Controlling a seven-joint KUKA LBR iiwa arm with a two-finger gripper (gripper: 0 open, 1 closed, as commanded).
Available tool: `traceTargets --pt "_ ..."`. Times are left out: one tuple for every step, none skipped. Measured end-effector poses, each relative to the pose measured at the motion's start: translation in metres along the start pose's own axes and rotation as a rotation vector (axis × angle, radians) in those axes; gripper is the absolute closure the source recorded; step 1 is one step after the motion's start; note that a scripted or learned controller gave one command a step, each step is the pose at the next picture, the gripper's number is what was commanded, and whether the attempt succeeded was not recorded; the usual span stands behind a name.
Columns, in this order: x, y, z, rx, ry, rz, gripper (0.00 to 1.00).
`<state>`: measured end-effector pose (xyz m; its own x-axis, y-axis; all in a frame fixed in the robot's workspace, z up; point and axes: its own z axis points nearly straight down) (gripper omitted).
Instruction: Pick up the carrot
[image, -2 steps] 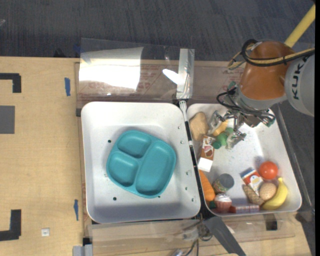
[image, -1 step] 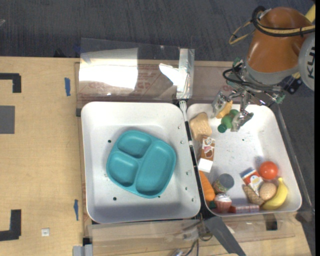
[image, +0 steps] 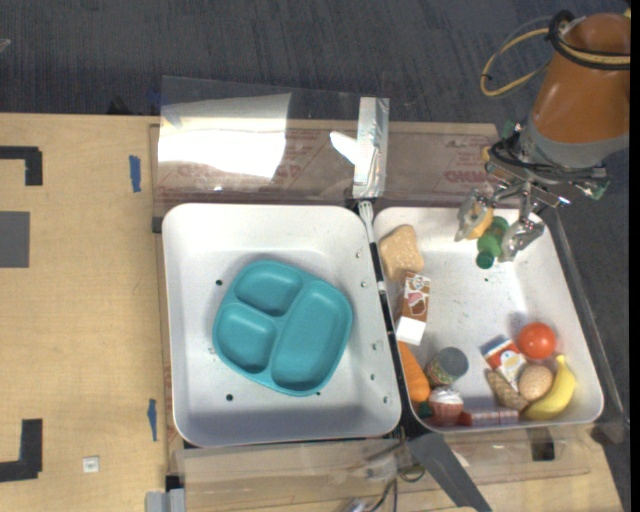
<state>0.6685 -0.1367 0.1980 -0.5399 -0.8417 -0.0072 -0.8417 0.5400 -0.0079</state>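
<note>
Fingers (image: 497, 232) part-open w/ a green-yellow item (image: 487, 243) between them; carrot (image: 414, 371) lies in right bin (image: 570, 300), well apart.

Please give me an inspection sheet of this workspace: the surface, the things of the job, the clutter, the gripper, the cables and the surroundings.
Surface: wooden bench bearing two shallow white bins, left bin and right bin.
Job's things: orange carrot lies at the right bin's left wall, near the front.
Clutter: teal divided plate in the left bin; red tomato, yellow banana, tan bread piece and small packets in the right bin.
Gripper: two-finger gripper above the right bin's back, a small green and yellow thing between its fingers.
Cables: yellow cable looped beside the arm.
Surroundings: dark floor; clear plastic sheet.
</note>
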Motion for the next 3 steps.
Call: traceTargets --pt "0.022 0.025 -0.026 -0.006 0.002 -0.292 1.00" --pt "0.003 0.008 0.020 -0.009 -0.002 -0.679 1.00" --pt "0.003 0.007 0.017 -0.005 -0.002 -0.678 0.00"
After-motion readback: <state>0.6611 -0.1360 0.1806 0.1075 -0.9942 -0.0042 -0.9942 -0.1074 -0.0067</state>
